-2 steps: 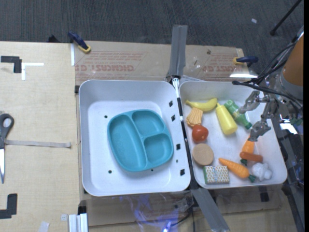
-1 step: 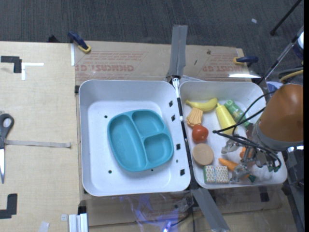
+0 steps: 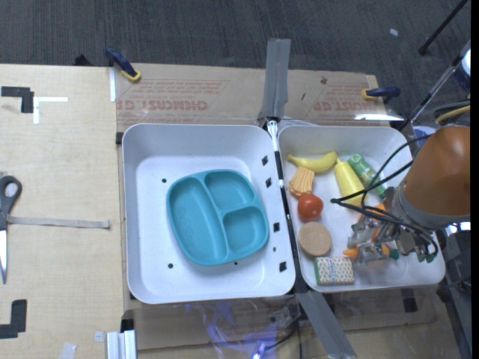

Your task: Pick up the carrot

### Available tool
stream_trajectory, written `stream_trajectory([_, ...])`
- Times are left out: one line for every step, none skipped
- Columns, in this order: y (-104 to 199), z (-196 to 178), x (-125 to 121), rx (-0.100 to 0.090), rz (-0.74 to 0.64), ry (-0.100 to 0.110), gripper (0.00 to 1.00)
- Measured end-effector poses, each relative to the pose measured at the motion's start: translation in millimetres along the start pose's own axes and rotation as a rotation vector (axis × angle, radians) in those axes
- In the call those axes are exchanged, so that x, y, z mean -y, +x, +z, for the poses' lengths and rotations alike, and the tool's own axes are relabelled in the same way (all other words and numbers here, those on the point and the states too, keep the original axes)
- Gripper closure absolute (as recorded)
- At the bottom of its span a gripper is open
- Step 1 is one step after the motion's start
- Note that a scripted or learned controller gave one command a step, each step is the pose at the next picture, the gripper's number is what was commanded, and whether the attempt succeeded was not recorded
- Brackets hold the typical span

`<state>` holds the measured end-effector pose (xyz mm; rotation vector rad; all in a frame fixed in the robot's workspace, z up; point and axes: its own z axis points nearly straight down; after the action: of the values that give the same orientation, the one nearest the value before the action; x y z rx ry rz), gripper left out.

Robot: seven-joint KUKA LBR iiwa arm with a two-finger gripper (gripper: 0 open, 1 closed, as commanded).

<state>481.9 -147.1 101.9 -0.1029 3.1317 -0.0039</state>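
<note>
Glossy white plastic right bin (image 3: 419, 277): I see my tool (image 3: 372, 244) over the small orange carrot (image 3: 389, 251); grip unreadable.

two bins (image 3: 135, 200), one plate (image 3: 217, 217), one banana (image 3: 314, 161)

- arm (image 3: 441, 174) in from right, orange band facing the camera
- wrist pointing down and left
- gripper (image 3: 372, 244) low, cables looped round it
</note>
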Motion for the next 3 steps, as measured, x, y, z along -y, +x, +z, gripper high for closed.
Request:
stream_trajectory([-3.0, -9.8, -0.5, 0.005, -0.004, 0.002, 1.0])
stream_trajectory([-3.1, -9.9, -0.6, 0.005, -0.004, 0.002, 0.0])
stream_trajectory([-6.1, -19.8, -0.8, 0.011, -0.007, 0.005, 1.0])
